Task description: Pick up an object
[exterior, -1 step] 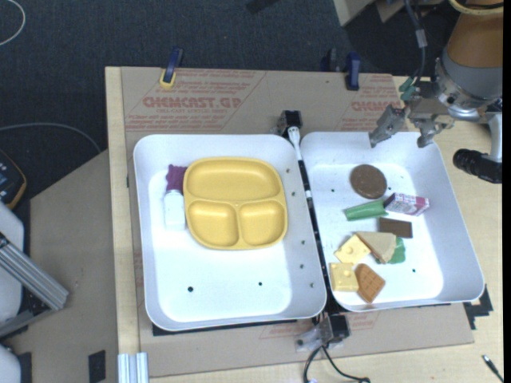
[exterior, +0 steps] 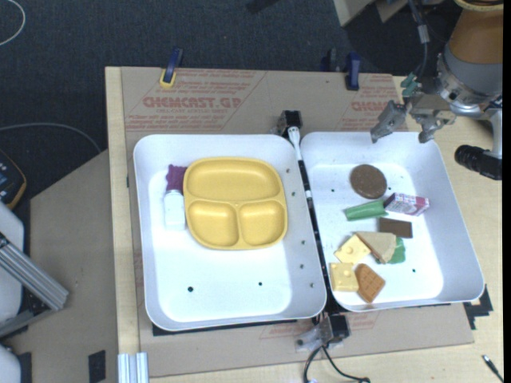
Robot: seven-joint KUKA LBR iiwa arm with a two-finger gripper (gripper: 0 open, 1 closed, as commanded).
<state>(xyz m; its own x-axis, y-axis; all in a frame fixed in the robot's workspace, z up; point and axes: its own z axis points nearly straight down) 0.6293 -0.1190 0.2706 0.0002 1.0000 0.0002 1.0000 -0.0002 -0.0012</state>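
The right bin [exterior: 447, 214] holds a brown round cookie [exterior: 369, 181], a green stick [exterior: 366, 211], a pink and white packet [exterior: 409, 204], a dark brown bar [exterior: 395, 227], a tan wedge [exterior: 378, 245] on a green piece, two yellow cheese pieces [exterior: 352, 250] and an orange cracker [exterior: 370, 282]. My gripper [exterior: 406, 127] hangs over the bin's far edge, above and behind the cookie. Its two fingers [exterior: 384, 124] are spread wide with nothing between them.
The left bin [exterior: 152, 270] carries a yellow divided plate [exterior: 235, 201], with a purple and white bottle [exterior: 174, 195] lying beside the plate's left side. Blue and yellow clamps [exterior: 169, 69] sit on the cardboard's far edge. The arm enters from the upper right.
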